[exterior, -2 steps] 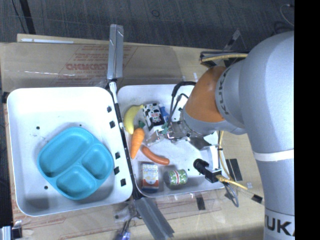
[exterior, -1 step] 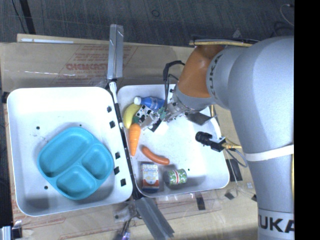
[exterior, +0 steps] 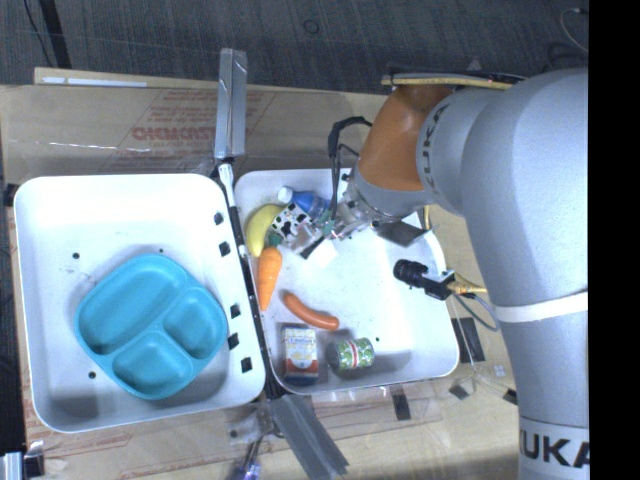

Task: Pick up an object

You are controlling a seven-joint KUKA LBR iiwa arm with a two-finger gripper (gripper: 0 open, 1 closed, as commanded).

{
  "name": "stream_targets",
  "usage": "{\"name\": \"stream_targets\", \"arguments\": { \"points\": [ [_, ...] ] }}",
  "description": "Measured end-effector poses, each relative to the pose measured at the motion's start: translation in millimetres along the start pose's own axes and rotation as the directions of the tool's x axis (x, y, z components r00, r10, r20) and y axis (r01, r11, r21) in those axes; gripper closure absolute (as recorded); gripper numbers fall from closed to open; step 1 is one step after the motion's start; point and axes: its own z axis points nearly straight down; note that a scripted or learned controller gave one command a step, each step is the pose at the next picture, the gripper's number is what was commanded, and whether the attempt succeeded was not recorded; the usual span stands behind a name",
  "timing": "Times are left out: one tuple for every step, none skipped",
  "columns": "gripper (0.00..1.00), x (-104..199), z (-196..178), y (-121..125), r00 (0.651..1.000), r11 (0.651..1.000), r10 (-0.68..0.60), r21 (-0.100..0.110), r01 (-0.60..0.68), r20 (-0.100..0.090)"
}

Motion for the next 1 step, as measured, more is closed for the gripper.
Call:
{"name": "stream_targets", "arguments": {
  "points": [
    [1.00,16.5,-151.3,59.5,0.995,0.995,-0.098,-0.001,0.098,0.001]
  ]
}}
